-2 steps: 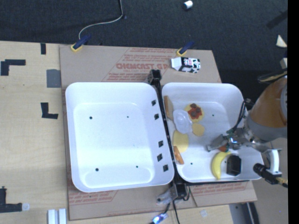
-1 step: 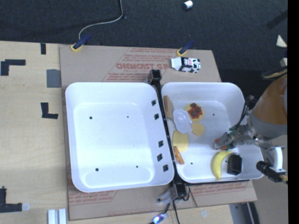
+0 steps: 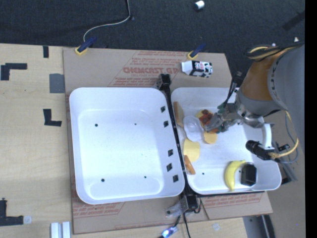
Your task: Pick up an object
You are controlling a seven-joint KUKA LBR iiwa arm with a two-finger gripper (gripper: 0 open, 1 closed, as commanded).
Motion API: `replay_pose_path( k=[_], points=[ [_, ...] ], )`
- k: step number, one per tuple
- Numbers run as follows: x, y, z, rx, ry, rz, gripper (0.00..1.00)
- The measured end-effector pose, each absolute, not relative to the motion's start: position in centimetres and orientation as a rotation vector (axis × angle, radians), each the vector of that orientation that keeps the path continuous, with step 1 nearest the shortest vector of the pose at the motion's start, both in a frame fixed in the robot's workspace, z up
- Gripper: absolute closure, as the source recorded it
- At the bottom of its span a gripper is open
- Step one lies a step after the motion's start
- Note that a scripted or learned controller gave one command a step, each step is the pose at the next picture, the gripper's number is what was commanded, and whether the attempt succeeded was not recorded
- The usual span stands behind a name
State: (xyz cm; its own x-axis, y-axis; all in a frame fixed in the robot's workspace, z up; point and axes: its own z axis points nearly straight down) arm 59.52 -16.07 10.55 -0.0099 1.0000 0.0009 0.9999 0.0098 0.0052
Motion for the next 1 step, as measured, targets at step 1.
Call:
replay_pose_path(
  k=[1],
  points=[
    [59.27,-8.37,18.92,2.211,2.230,0.008,1.00]
  ],
)
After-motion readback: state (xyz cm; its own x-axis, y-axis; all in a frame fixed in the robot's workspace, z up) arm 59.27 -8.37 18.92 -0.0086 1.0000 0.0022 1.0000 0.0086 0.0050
